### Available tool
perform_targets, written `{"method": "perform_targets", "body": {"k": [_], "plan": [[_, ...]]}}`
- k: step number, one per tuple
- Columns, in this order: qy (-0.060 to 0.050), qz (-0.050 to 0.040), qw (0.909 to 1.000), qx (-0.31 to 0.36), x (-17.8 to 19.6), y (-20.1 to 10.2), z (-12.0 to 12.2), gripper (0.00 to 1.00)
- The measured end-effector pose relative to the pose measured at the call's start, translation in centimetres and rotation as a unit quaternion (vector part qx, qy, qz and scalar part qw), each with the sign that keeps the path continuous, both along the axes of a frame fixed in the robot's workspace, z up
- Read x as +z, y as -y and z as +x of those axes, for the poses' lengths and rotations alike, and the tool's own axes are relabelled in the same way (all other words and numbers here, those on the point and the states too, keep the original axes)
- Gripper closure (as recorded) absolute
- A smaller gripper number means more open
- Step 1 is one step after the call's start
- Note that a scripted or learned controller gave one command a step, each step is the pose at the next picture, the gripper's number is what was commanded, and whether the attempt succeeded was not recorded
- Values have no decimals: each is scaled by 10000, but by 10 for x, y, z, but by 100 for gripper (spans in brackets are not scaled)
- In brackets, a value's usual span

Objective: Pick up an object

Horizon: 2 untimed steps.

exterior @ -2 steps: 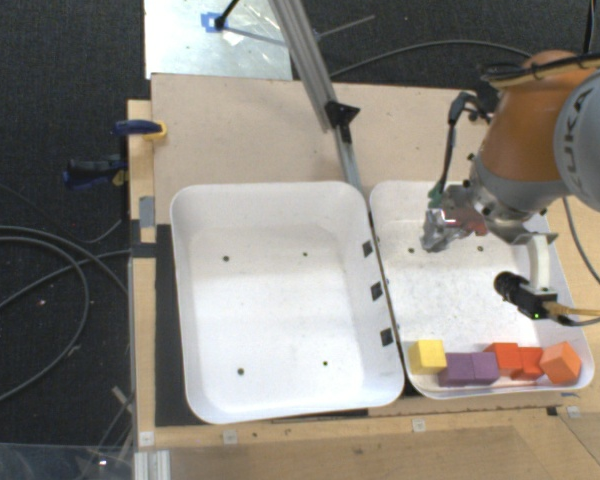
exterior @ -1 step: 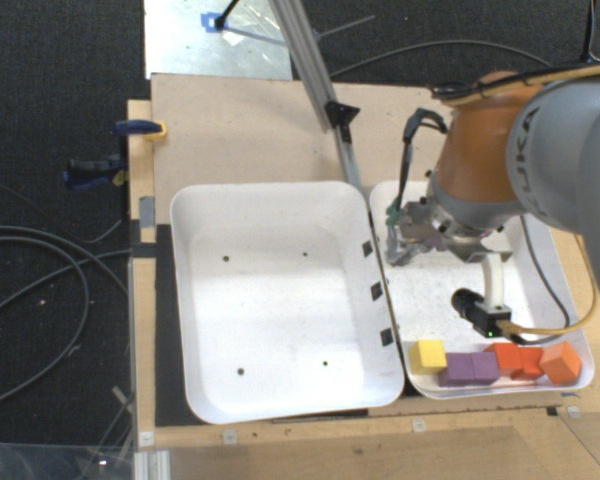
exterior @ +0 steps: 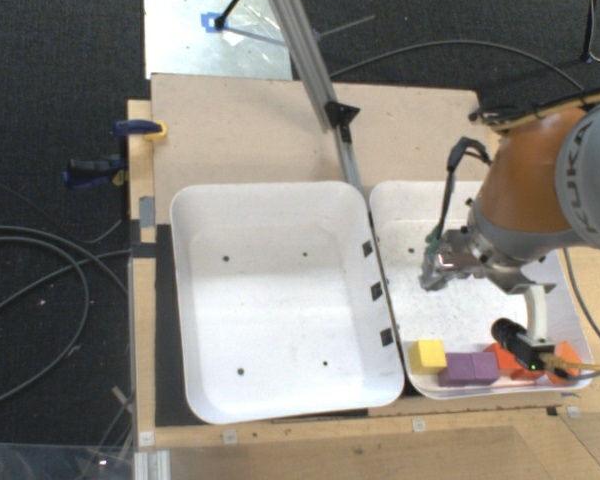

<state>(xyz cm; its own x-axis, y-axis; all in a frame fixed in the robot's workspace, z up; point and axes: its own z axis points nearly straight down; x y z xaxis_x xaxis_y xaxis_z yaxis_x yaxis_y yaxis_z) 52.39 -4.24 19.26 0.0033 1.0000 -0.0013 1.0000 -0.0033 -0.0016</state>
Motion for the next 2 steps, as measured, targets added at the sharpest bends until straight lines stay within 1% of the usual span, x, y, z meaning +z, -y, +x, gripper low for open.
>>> {"method": "perform_targets", "body": {"k": [1, 2], "plan": [[16, 21, 10000, 73, 0, -60, 0, 100], [31, 16, 10000, 77, -2, -123, 32, 100]]}}
